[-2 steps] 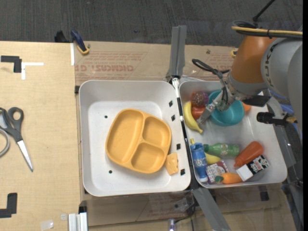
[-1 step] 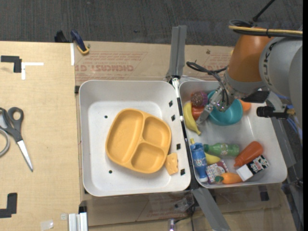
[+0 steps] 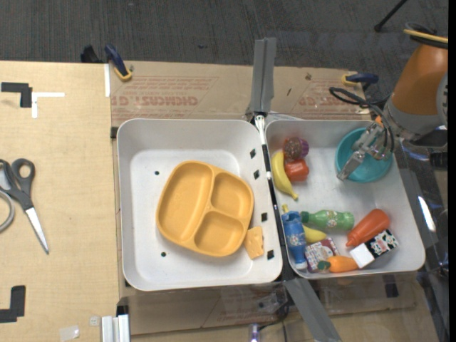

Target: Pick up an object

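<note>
Teal bowl (image 3: 365,164) beneath jaws, gripper (image 3: 356,164) over it

Two bins sat side by side. Left bin (image 3: 135,212): divided plate (image 3: 204,208) at centre, wedge (image 3: 254,242) touching its right edge. Right bin (image 3: 410,205): bowl (image 3: 365,157) at back right, gripper (image 3: 354,164) over it; banana (image 3: 282,175) along left wall; bottles (image 3: 329,219) and carton (image 3: 375,248) in front. Scissors (image 3: 25,198) lay on the bench, far left.

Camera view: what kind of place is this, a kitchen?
Probably a robot lab, not a kitchen: a robot arm reaches over white bins of toy food, with scissors on the workbench.
</note>
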`<state>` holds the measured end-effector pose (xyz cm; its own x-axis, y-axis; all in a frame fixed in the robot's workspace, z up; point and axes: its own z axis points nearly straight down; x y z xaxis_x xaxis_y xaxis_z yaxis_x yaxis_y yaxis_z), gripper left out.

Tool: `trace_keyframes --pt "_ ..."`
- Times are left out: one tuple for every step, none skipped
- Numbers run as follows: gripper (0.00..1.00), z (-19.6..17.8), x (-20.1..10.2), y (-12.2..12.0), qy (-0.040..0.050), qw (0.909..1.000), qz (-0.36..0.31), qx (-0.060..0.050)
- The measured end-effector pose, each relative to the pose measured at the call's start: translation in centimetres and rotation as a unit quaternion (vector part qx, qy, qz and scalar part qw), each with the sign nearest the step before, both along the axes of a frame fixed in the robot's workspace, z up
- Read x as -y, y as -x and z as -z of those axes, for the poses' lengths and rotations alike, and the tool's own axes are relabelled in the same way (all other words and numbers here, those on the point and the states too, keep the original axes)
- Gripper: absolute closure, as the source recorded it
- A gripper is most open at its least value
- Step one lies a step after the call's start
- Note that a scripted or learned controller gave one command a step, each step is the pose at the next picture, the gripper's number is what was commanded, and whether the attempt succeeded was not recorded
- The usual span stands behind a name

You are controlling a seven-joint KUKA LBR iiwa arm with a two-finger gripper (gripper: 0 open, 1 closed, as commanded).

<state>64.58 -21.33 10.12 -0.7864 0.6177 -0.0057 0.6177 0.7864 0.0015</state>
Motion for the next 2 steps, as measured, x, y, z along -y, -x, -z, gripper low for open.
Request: trace_keyframes --pt "0.0 0.8 -6.4 -0.2 -0.0006 0.9992 -0.04 -0.001" --pt "1.0 -0.2 -6.2 0.1 -0.0022 0.9992 -0.038 -0.01"
